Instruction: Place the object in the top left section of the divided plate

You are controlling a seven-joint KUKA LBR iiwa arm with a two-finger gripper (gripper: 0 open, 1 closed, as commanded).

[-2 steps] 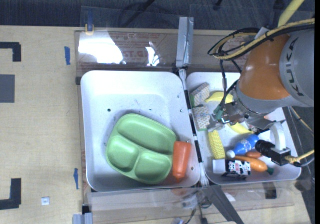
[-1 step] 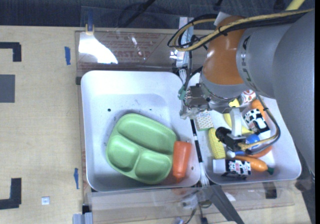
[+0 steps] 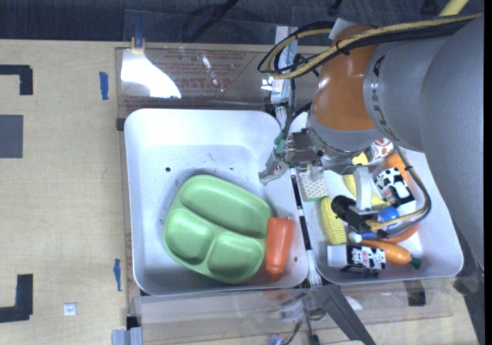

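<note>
A green divided plate (image 3: pixel 215 228) lies tilted in the front part of the left bin (image 3: pixel 192 140), its three sections bare. An orange carrot-shaped toy (image 3: pixel 278 244) rests against the plate's right edge, near the wall between the bins. My gripper (image 3: pixel 278 160) hangs over that wall, up and to the right of the plate and apart from it, with the orange wrist band (image 3: pixel 346 97) above it. I see nothing held in the gripper.
The right bin (image 3: pixel 442 255) holds several toys under the arm: a yellow corn cob (image 3: pixel 332 220), a checked waffle piece (image 3: pixel 312 184), a cow-patterned carton (image 3: pixel 367 257), an orange carrot (image 3: pixel 396 253). Clear sheeting (image 3: pixel 192 74) lies behind the left bin.
</note>
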